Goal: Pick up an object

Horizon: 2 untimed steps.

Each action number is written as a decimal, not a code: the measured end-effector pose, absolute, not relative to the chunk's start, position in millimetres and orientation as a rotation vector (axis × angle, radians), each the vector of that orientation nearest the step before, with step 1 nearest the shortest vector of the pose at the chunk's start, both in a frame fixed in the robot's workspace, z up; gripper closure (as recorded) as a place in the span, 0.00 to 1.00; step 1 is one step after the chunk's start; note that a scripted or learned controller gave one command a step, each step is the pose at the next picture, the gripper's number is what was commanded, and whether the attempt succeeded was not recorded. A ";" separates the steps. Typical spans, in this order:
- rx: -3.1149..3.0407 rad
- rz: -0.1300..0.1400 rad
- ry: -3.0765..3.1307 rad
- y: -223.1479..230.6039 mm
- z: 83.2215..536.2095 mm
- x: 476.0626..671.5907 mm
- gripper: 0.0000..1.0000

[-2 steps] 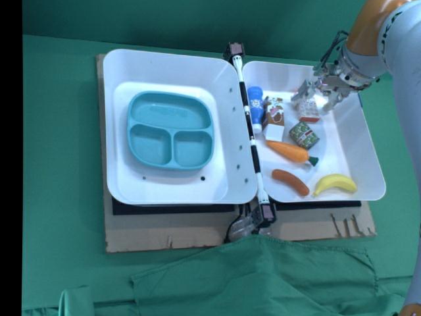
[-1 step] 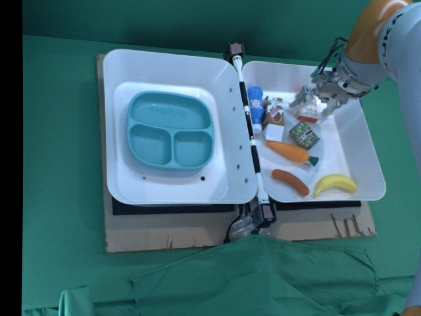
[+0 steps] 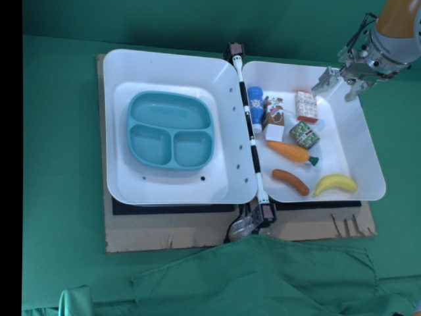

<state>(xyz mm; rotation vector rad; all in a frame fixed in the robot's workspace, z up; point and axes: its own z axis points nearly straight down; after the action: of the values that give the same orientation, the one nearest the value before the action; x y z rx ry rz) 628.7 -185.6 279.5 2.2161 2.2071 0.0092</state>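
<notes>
Toy food is seen scattered in the right bin (image 3: 368, 176): nearest the camera, a banana (image 3: 335, 184) and a sausage (image 3: 290, 182); behind them, a carrot (image 3: 289, 151), a small green packet (image 3: 304, 135), a brown-and-white carton (image 3: 273, 118) and a blue bottle (image 3: 255, 108); farthest back, a red box (image 3: 306, 106). A blue divided plate (image 3: 171, 130) is set in the left bin (image 3: 118, 78). Above the right bin's far corner, the gripper (image 3: 337, 85) is held with fingers spread wide, nothing gripped between them.

arm (image 3: 395, 28): grey wrist | orange band above | metal-grey two-finger gripper (image 3: 340, 86) | thin dark cables alongside
</notes>
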 end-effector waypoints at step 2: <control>2.221 0.007 2.206 -156.3 207.5 592.8 1.00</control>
<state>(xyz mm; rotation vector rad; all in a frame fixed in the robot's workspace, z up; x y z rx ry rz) 592.8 -156.3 207.5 2.2213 2.2058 0.0074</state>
